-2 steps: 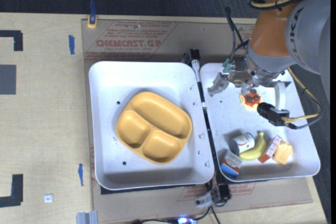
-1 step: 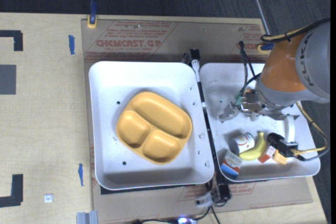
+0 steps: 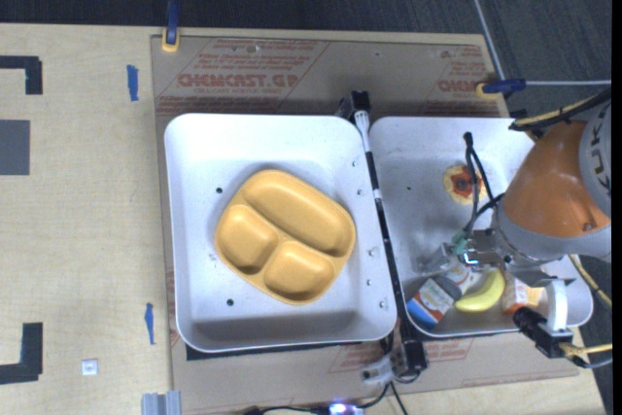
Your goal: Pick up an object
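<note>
Claw (image 3: 469, 257) low in the right bin (image 3: 418, 151), its opening not discernible; banana (image 3: 483, 294) just below it near the bin's front edge, beside a small bottle (image 3: 434, 298). Left bin (image 3: 194, 209) holds a yellow divided tray (image 3: 283, 235), with bare floor around it

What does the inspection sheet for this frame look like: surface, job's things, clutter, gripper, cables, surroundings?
Surface: two white bins side by side on a cardboard sheet over a wooden bench; left bin, right bin.
Job's things: yellow divided tray in the left bin; banana, small bottle and a round orange item in the right bin.
Clutter: nothing seen.
Gripper: gripper low over the right bin beside the banana; finger state unclear.
Cables: black cable along the arm.
Surroundings: blue clamps, dark floor.
</note>
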Action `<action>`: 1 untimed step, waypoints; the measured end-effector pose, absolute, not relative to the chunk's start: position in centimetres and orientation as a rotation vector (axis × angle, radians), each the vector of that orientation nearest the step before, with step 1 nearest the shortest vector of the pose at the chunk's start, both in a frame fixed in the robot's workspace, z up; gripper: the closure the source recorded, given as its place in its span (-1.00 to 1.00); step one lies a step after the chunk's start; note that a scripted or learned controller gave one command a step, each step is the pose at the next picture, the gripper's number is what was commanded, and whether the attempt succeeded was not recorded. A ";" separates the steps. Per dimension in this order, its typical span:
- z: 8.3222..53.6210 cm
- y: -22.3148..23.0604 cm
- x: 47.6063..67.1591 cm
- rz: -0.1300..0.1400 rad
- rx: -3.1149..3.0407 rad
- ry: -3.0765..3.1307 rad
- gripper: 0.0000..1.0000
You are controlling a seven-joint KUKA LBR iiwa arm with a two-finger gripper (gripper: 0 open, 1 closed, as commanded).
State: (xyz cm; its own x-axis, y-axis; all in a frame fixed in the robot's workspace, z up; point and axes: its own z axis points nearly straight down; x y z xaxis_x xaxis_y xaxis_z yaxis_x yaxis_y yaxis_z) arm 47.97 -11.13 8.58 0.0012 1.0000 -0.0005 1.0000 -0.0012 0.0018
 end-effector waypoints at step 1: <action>9.8 -11.2 48.4 0.011 2.214 2.210 1.00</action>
State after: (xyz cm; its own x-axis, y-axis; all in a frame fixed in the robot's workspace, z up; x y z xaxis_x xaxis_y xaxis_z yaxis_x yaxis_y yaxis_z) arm 48.37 -11.21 9.78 0.0017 1.0000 -0.0042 0.9999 -0.0016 0.0143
